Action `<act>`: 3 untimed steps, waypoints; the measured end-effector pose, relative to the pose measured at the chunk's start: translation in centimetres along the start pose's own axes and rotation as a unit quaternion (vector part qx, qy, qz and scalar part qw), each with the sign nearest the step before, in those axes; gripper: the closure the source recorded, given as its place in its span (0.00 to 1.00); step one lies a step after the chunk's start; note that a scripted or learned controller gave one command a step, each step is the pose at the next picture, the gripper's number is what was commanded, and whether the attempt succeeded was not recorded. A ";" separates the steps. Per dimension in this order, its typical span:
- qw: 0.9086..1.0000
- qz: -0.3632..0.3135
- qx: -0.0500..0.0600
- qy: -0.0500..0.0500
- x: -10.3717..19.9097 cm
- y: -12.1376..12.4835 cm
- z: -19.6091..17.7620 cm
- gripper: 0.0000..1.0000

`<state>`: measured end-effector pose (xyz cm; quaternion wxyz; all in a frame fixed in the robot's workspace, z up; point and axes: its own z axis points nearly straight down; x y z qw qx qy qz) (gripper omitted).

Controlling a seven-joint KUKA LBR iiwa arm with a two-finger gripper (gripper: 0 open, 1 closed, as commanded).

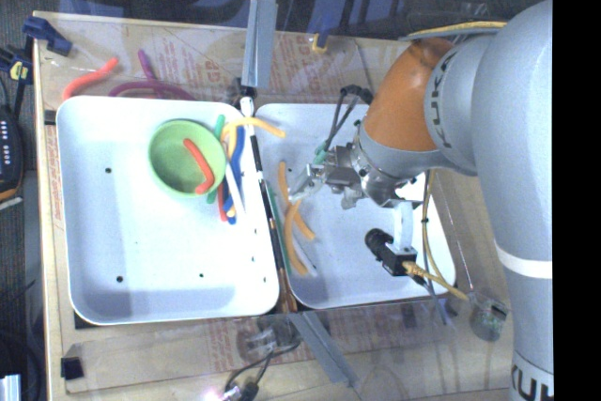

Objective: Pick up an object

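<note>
The grey arm (pixel 488 108) reached in from the right of the frame, its hand (pixel 315 178) low over the left part of the right bin (pixel 376 291), at frame centre. Whether the hand was released or clenched could not be told from above; nothing showed plainly in its grip.

The likeliest target, a cluster of orange sticks (pixel 296 221), lay on the bin floor just below and left of the hand, close to the wall shared with the left bin (pixel 122 286). One more orange stick (pixel 283 176) lay near the hand's tip.

In the left bin, toward the upper centre, a green bowl (pixel 186 157) held a red piece (pixel 199 155), with coloured sticks (pixel 233 169) heaped along its right side against the divider.

To do the pick well, the hand would probably need to settle squarely over a single stick, crosswise to its length, and stay clear of the bin wall, since the sticks lay thin and flat, close to it. A slow, straight lift would likely keep so slim a piece from slipping.
</note>
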<state>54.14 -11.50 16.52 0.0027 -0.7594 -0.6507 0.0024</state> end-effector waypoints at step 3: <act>0.971 -0.237 -0.003 -0.001 2.2 3.3 -4.5 1.00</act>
